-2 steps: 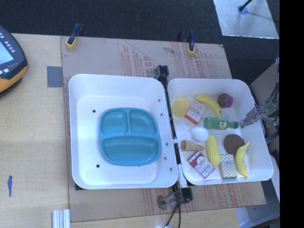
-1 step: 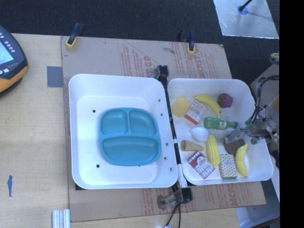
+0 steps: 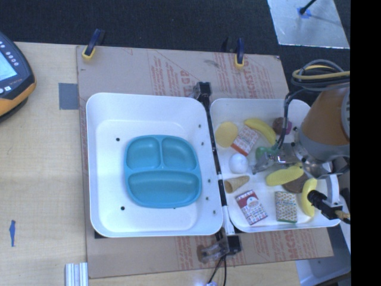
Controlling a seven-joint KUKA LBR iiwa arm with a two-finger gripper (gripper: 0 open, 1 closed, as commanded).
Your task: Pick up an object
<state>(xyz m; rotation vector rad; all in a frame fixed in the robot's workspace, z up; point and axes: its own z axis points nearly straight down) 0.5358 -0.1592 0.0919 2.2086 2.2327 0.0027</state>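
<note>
The right bin point(image 3: 235, 219) holds yellow bananas point(image 3: 260, 127), small red-and-white cartons point(image 3: 250, 207), a white egg point(image 3: 238, 161) and a cone point(image 3: 236, 183), crowded together.

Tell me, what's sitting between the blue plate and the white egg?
The camera view shows the left bin's white floor and rim, then the right bin's rim, between the blue plate and the white egg.

A pale wooden bench point(image 3: 41, 177) fills most of the view, with a brown cardboard sheet point(image 3: 172, 76) laid over its middle. 2 clamps pin the sheet's far edge: a yellow and blue one point(image 3: 91, 45) at the far left corner, another point(image 3: 239, 53) further right. Grey tape point(image 3: 68, 95) sits just left of the sheet. Beyond the bench's far edge lies dark carpet point(image 3: 149, 11), with a bright sunlit patch point(image 3: 306, 14) at far right.
</note>
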